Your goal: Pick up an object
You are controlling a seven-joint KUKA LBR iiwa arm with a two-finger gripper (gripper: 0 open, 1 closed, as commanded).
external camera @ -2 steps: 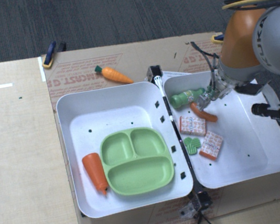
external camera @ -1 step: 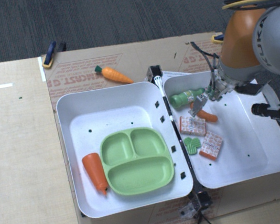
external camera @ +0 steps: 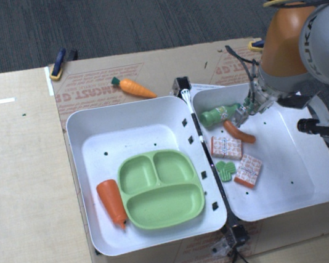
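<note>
The right bin (external camera: 297,180) holds a green bottle (external camera: 217,114) lying on its side, a red sausage (external camera: 239,132), two orange-and-white packets (external camera: 226,147) (external camera: 248,170) and a small green piece (external camera: 225,171). My gripper (external camera: 250,108) is low over the bin's back left part, just right of the bottle and just above the sausage's upper end. The wrist and cables hide its tip. Nothing is visibly lifted off the bin floor.
The left bin (external camera: 86,147) holds a green divided plate (external camera: 161,188) and an orange carrot-shaped toy (external camera: 111,202) along its left side. Another toy carrot (external camera: 133,87) lies on the cardboard behind the bins. A blue clamp (external camera: 58,64) sits at the back left.
</note>
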